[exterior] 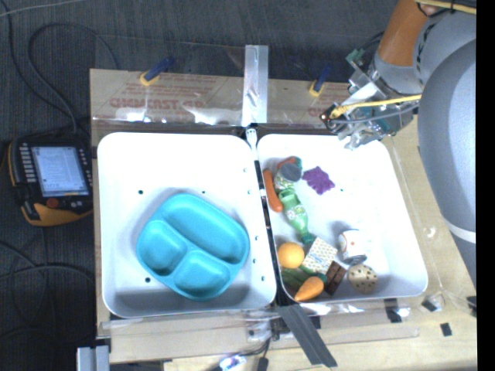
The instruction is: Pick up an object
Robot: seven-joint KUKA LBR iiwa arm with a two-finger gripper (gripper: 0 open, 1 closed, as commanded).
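Grey arm (456,130) crops right — pincer (352,126) indistinct above bin (387,168).

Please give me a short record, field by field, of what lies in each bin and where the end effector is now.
left bin: one blue divided tray, lying near the front
right bin: a pile of small things along its left wall and front
named items: purple piece, orange ball, carrot, dice, green bottle
end effector: over the right bin's back rim, apart from the pile
held: nothing seen between its fingers
task state: no object picked up yet
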